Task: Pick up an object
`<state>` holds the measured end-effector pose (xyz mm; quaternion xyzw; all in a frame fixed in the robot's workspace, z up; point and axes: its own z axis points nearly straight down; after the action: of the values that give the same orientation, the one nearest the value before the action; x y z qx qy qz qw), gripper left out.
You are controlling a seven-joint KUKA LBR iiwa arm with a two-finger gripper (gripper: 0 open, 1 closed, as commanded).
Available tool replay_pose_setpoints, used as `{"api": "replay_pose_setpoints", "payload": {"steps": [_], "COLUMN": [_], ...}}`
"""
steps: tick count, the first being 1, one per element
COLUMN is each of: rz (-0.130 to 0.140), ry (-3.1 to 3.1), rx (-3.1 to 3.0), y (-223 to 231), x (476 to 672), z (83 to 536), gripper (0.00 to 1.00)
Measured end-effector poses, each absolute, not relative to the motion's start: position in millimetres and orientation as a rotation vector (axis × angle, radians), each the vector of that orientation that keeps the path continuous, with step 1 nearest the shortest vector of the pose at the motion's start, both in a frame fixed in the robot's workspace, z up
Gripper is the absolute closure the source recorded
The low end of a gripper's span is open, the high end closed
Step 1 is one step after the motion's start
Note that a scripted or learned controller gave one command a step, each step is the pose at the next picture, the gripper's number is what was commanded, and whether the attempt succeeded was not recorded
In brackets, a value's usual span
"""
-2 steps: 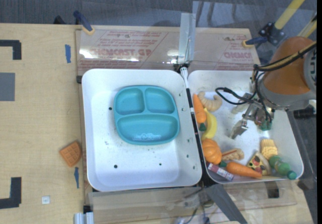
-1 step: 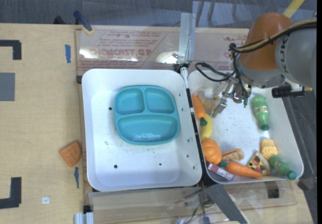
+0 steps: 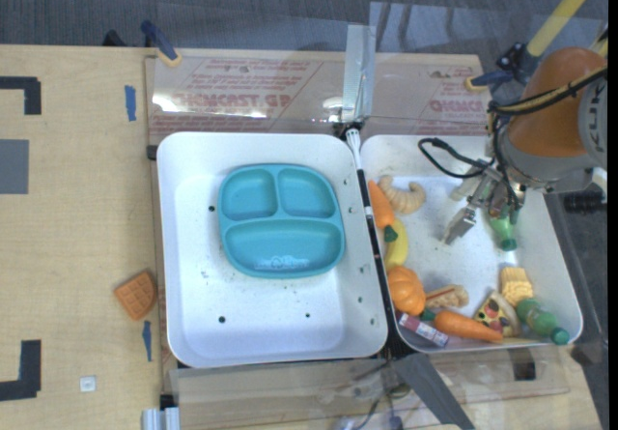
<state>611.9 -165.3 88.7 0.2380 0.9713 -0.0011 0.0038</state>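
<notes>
My gripper (image 3: 475,219) hangs over the middle of the right bin (image 3: 565,269), at the end of the grey arm with the orange band. A small green item (image 3: 504,229) lies right beside it on its right; whether they touch is unclear. Other toys lie in this bin: a beige ginger-like piece (image 3: 407,194), an orange carrot (image 3: 380,206) and a yellow banana (image 3: 396,243) along the left wall, and a small orange pumpkin (image 3: 406,289) near the front.
Along the right bin's front edge lie another carrot (image 3: 464,326), a corn cob (image 3: 515,281), a green bottle (image 3: 546,323) and a pizza slice (image 3: 492,310). The left bin (image 3: 183,254) holds a blue divided plate (image 3: 282,221). A waffle piece (image 3: 137,294) lies on the bench.
</notes>
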Motion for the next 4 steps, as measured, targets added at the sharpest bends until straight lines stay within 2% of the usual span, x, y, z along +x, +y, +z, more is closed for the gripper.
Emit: {"api": "replay_pose_setpoints", "payload": {"steps": [1, 2, 3, 4], "rz": [0.006, 0.000, -0.004, -0.004], "ry": [3.106, 3.094, 3.080, 3.081], "rx": [0.416, 0.461, 0.458, 0.458], "y": [-219.9, -198.9, -199.4, -199.3], "x": [559.0, 595.4, 599.3, 598.8], "z": [88.7, 88.3, 103.0, 102.0], "gripper": [0.00, 0.00, 1.00, 0.00]}}
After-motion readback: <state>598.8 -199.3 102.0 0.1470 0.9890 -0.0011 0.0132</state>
